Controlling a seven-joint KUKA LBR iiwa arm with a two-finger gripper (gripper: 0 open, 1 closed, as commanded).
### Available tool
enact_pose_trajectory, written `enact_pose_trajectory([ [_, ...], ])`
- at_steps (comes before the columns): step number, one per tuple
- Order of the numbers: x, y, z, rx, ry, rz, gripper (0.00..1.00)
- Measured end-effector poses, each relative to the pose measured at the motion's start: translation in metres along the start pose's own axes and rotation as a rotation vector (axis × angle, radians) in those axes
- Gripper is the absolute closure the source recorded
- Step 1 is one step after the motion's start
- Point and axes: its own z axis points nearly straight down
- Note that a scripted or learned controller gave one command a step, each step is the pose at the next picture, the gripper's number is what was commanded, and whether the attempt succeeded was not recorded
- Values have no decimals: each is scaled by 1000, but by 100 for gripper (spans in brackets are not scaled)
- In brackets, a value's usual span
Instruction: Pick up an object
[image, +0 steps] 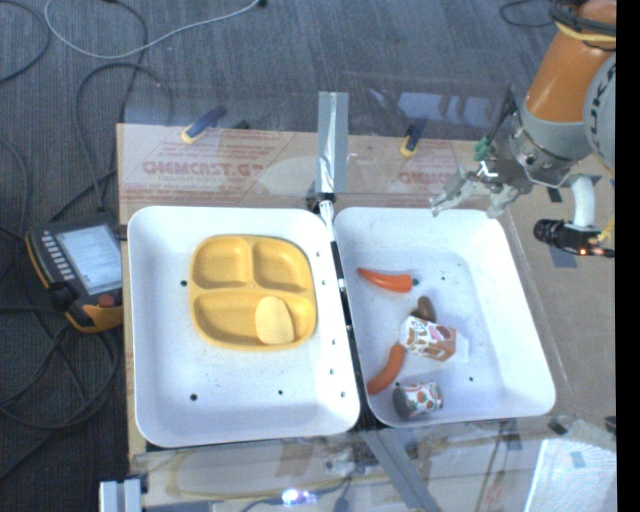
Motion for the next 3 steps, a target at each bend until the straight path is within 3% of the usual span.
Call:
enact_pose_trajectory([
  [1,60,8,107,0,0,-321,0],
  [2,41,-54,157,-17,-6,-532,0],
  [3,63,-22,157,-17,-9,-481,0],
])
